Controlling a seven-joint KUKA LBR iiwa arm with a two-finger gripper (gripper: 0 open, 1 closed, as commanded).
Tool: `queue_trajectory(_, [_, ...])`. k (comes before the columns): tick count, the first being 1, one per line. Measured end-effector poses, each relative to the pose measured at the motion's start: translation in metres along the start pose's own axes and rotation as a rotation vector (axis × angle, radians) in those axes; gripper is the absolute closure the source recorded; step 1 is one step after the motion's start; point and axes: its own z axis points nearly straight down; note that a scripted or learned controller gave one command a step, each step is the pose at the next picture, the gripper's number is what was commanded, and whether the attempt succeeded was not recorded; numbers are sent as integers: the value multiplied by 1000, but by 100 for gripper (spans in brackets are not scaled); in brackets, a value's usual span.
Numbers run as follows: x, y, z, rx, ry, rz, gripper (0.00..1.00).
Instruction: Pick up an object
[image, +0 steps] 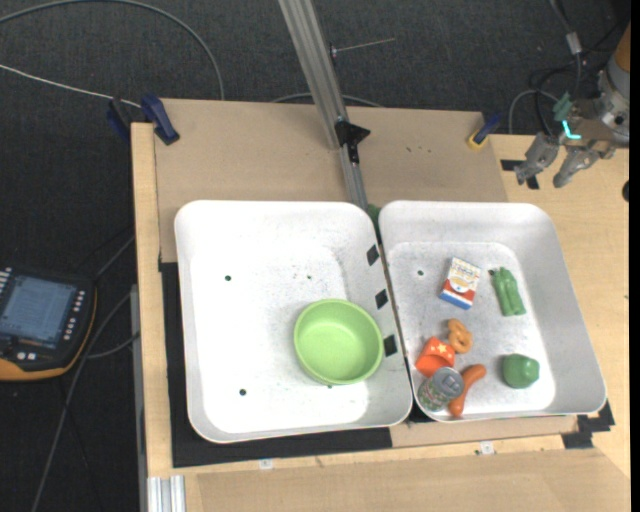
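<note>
- Gripper (553, 166) hanging open and empty above the bench beyond the far right corner of the right bin (570, 300) — fingers spread, nothing between them, well apart from every object.
- Candidate objects all lying in the right bin: small carton (460, 283) and green bottle (508, 291) near the middle; pretzel (459, 335), orange toy (436, 353), round can (441, 385) and carrot (466, 386) crowding together at the near left corner; green pepper (519, 371) sitting apart near the right.
- Green bowl (338, 341) resting alone in the left bin (250, 300), close to the divide.
- Risking a missed grasp in the crowded corner — fingers likely landing on two neighbours at once, or nudging the can and carrot against the wall instead of straddling one.
- Risking a slip on the pepper: rounded, probably smooth, liable to squirt out of closing fingers.
- Risking a finger strike on the bin rim when descending near the corner cluster.
- Facing a long reach to the bowl; wide body probably exceeding the finger span, leaving only a rim pinch.
</note>
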Motion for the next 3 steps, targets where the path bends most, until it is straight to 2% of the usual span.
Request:
queue_trajectory(1, [0,0,0,0,0,0,0])
queue_trajectory(2, [0,-8,60,5,1,0,0])
queue_trajectory(3, [3,-5,122,6,2,0,0])
